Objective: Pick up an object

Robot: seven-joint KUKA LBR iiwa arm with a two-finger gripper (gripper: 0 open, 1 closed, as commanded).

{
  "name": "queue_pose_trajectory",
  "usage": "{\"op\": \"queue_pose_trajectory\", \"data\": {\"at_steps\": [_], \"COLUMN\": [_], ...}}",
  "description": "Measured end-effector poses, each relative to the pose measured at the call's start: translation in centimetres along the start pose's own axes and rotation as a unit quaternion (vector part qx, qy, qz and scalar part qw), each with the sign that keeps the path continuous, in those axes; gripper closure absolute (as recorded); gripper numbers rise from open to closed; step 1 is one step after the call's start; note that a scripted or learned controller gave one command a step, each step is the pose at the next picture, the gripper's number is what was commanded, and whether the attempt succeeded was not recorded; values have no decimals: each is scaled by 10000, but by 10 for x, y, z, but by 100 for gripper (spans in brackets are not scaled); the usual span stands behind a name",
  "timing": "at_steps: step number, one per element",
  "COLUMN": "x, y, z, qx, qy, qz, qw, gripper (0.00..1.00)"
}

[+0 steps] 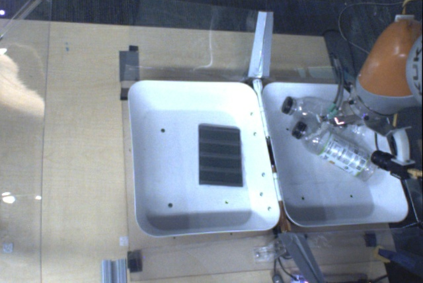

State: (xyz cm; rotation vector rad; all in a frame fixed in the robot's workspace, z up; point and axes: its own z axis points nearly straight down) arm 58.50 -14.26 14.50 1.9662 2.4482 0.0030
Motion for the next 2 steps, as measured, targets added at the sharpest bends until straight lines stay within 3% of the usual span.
{"op": "queue_pose_trajectory", "data": {"at_steps": [1, 2], "x": [12, 21], "y": [35, -12], "z": [57, 52], "qx": [40, -10], "qy": [21, -2], "qz": [-119, -987], "qw": [9999, 9951], "gripper": [0, 0]}}
